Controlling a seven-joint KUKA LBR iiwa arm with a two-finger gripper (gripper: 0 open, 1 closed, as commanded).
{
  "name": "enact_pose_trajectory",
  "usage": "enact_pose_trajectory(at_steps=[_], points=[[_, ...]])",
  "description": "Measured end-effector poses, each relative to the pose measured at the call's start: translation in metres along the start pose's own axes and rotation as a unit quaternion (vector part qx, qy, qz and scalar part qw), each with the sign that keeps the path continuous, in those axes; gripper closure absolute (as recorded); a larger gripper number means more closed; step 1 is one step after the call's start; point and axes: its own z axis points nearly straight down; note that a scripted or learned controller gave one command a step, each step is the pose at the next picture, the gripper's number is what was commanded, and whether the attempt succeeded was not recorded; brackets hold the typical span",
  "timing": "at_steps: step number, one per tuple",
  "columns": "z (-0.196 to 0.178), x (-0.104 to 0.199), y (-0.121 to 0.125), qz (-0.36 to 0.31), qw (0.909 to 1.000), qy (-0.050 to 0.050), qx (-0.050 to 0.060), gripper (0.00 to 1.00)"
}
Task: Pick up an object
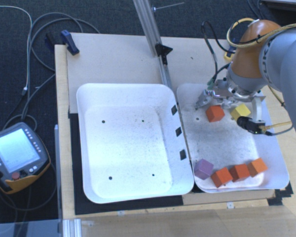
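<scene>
My gripper (pixel 223 98) hangs low over the far end of the right bin (pixel 227 142), under the orange-banded wrist. An orange cube (pixel 215 113) lies just in front of it, touching or nearly touching its underside. A yellow block (pixel 240 111) sits to the cube's right, partly under the gripper body. Along the bin's near edge a purple cube (pixel 203 168) and three orange blocks (pixel 220 177), (pixel 240 172), (pixel 258 166) lie in a row.
The left bin (pixel 128 142) lies beside the right one, with black clips along the shared edge. A metal pole (pixel 150 23) slants up behind the bins. A black and yellow cable (pixel 256 127) trails right of the gripper. A teach pendant (pixel 15 157) rests at far left.
</scene>
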Motion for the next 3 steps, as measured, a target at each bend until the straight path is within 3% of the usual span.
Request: enact_pose_trajectory(at_steps=[2, 3], points=[[-0.001, 0.02, -0.031, 0.001, 1.0, 0.001, -0.002, 0.0], [-0.014, 0.02, -0.028, 0.0, 1.0, 0.001, -0.006, 1.0]])
